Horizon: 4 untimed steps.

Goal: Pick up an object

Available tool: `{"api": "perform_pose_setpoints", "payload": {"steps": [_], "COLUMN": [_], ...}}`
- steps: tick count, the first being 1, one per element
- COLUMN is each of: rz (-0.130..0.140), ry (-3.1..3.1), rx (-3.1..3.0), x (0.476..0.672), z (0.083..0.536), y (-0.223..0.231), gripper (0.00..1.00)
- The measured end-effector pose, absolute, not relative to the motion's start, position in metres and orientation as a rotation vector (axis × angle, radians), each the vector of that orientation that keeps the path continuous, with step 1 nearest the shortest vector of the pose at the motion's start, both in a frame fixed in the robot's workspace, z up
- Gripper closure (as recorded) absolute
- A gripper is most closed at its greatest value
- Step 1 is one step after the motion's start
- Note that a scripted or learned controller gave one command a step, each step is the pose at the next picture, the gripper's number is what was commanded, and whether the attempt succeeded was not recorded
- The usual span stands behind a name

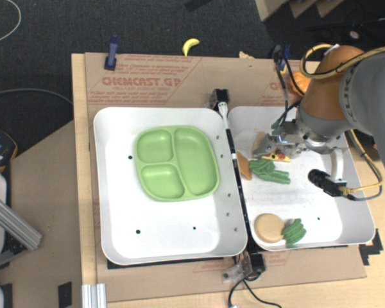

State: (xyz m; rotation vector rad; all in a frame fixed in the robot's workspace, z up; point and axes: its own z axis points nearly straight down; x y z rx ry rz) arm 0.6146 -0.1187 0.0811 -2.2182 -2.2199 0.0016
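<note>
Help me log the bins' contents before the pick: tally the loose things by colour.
Green: 3, the divided plate, a leafy toy, a smaller toy
Tan: 1, a round piece
Orange-brown: 1, a piece by the divider
Total: 5

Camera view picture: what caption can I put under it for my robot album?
Robot hand hovers over green toy in right bin; green divided plate sits in left bin.
</note>
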Motion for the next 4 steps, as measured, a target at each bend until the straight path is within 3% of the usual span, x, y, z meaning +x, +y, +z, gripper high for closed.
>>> {"api": "perform_pose_setpoints", "payload": {"steps": [1,2,3,4], "rz": [-0.014,-0.011,-0.005,-0.025], "ry": [-2.233,-2.231,-2.232,-2.238], "rx": [-2.233,-2.213,-2.212,-2.211], "x": [0.62,0.569,0.591,0.543], "z": [0.104,0.19,0.188,0.332], "y": [-0.122,-0.037,0.046,0.126], "gripper": [1.0,1.0,1.0,1.0]}}
